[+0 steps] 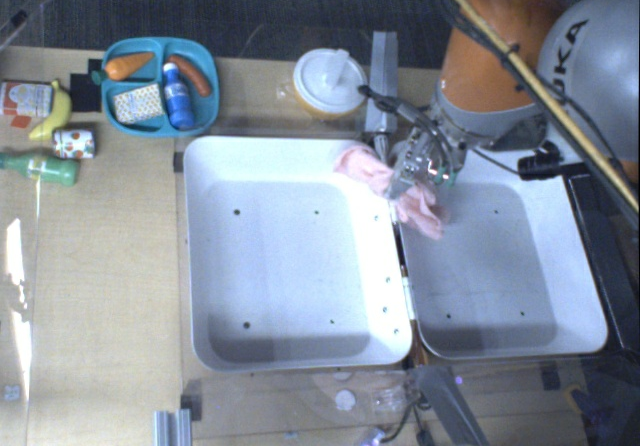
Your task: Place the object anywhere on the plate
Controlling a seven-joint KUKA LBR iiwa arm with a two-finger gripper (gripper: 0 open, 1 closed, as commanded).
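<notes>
**Q:** Where does the pink cloth (395, 186) lie, and why there?

**A:** Upper centre of the frame, draped across the divide between the left white bin (290, 334) and the right white bin (520, 324). One lobe sits in the left bin's upper right corner, the other hangs into the right bin's upper left. It appears bunched under the hand (425, 169), which suggests a pick at the nearest reachable fold.

**Q:** Does the hand have it?

**A:** The hand is down on the cloth and touching it, but the wrist hides how wide it stands; whether fabric is truly pinched cannot be told.

**Q:** And the plate?

**A:** A blue divided plate (205, 84) sits on the counter (90, 264) in the upper left, already carrying toy food and a small blue bottle (177, 94). It is well apart from the cloth, so a long carry leftward seems to remain.
</notes>
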